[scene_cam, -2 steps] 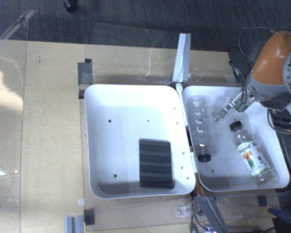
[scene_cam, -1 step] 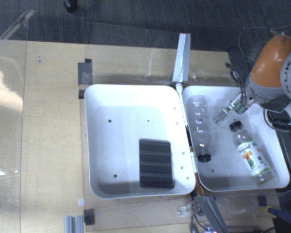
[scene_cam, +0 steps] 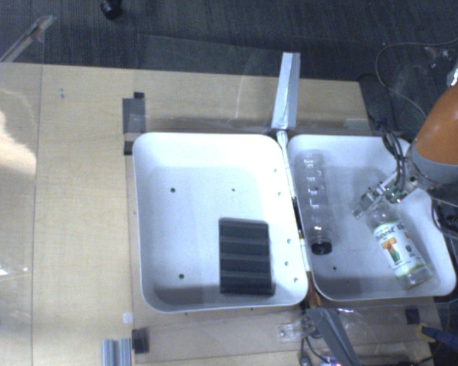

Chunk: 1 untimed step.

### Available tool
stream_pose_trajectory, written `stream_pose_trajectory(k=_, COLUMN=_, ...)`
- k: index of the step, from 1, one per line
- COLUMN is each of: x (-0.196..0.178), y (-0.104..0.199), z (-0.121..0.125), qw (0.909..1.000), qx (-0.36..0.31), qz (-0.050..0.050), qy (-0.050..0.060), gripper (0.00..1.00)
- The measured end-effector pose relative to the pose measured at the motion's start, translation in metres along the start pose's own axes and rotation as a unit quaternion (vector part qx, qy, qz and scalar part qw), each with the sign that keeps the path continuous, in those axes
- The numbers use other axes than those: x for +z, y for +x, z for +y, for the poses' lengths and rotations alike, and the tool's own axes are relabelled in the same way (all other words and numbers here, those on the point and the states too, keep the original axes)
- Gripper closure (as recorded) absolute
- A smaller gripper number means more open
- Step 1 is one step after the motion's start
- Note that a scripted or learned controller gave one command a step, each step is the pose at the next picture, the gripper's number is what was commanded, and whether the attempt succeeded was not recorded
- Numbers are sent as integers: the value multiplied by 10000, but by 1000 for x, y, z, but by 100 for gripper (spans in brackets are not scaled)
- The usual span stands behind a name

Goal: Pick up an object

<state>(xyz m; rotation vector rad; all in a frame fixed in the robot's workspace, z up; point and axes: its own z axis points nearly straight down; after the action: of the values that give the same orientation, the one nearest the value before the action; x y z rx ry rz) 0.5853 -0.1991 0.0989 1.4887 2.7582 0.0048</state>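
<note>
My gripper hangs over the right bin, reaching in from the right below the arm's orange band. Just below and to the right of it, a small clear bottle with a white, green and orange label lies on the bin floor. To its left, a longer clear bottle with a black cap lies along that bin's left wall. A black ribbed block rests in the left bin, near the front. I see nothing held by the gripper.
The two bins meet at a narrow rim in the middle. A metal bar stands behind that junction. Cables trail at the back right, beside the arm. Wooden bench extends to the left.
</note>
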Motion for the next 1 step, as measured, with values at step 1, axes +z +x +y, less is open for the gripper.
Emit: stream_pose_trajectory(k=1, x=10, y=-1, z=1, qw=10000, qx=-58, qz=-16, qy=-8, gripper=0)
